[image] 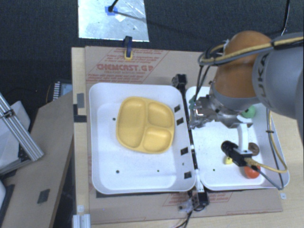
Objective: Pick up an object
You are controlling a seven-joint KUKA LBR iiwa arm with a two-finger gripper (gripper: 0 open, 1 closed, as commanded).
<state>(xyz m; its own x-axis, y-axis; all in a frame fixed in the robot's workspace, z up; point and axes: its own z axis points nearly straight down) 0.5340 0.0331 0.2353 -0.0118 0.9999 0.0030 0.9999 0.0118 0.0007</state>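
My gripper (pixel 197 116) hangs low over the left side of the right bin (pixel 209 175), close to the divider between the bins. The grey arm and orange band cover the bin's back part. Small objects lie in the right bin's right half: a green thing (pixel 248 112) peeking out from behind the wrist, a brown round piece (pixel 254 148), a small yellow bit (pixel 228 161) and an orange-red ball-like thing (pixel 251 172) near the front corner. All of these are well to the right of the gripper. I see nothing held at the gripper.
A yellow divided plate (pixel 144 124) lies in the middle of the left bin (pixel 107 175). Black clips run along the divider (pixel 188 141) between the bins. Cardboard sits under both bins, and a metal frame stands at the far left.
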